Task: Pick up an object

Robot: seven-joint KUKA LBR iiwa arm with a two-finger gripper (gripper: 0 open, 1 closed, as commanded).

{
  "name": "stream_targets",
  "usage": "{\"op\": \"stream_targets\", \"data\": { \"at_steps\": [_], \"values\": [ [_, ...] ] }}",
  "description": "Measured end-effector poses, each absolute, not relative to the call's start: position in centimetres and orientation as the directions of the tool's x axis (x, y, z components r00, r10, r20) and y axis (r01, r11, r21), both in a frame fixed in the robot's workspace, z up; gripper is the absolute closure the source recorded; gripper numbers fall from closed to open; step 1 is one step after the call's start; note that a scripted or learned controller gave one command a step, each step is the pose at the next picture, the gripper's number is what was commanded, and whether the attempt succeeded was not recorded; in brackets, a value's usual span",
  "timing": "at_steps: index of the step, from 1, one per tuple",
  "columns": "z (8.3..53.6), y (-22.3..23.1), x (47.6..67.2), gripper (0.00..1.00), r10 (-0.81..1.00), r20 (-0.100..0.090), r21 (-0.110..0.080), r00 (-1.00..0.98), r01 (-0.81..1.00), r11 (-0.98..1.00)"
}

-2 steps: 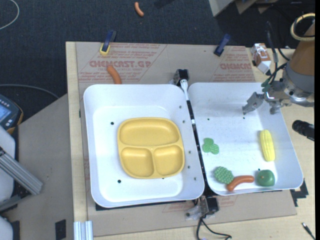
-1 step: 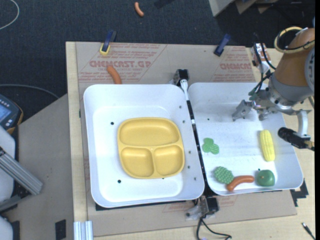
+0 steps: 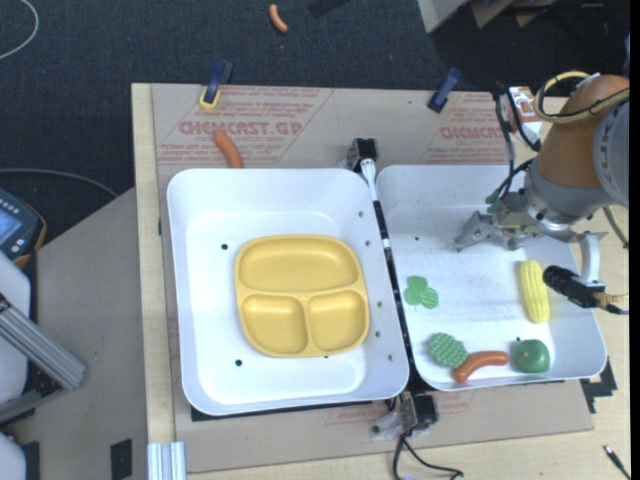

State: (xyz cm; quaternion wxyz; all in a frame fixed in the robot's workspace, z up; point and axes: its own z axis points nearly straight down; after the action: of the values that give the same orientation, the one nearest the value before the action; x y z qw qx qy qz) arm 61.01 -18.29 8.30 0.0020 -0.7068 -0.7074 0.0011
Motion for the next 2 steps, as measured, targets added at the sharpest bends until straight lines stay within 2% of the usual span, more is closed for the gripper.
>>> {"op": "stream_targets", "data": {
  "at_steps": [1, 2],
  "values": [
    [9.6, -18.3, 61.1, 1.0, 1.0, 0.0, 0.001, -0.001, 1.0, 0.001],
    [14.0, -18.0, 61.3, 1.0, 1.0, -0.002, 0.006, -0.002, 1.0, 0.002]
  ]
}}
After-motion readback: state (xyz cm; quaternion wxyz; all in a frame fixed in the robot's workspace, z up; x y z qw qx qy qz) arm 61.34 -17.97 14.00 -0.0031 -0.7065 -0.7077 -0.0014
